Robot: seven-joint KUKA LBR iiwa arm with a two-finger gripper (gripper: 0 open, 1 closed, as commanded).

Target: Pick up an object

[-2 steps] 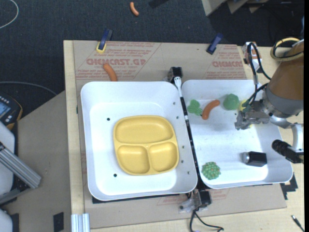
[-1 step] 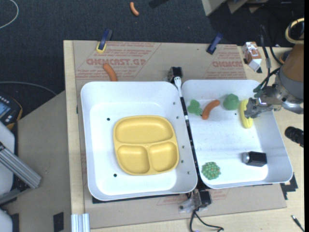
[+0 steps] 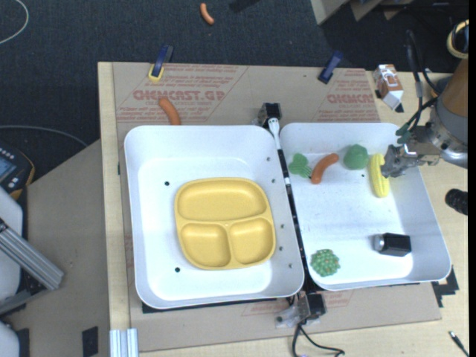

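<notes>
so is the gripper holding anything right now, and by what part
Cannot be told: the gripper sits right at the yellow corn in the right bin, but a grip isn't visible.

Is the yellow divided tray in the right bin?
No, the yellow divided tray sits in the left bin; the right bin holds small food toys.

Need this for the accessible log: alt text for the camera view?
Gripper hangs over the right bin beside a corn cob. That bin also holds a sausage, two green toys and a black block; the left bin holds a yellow tray.
</notes>
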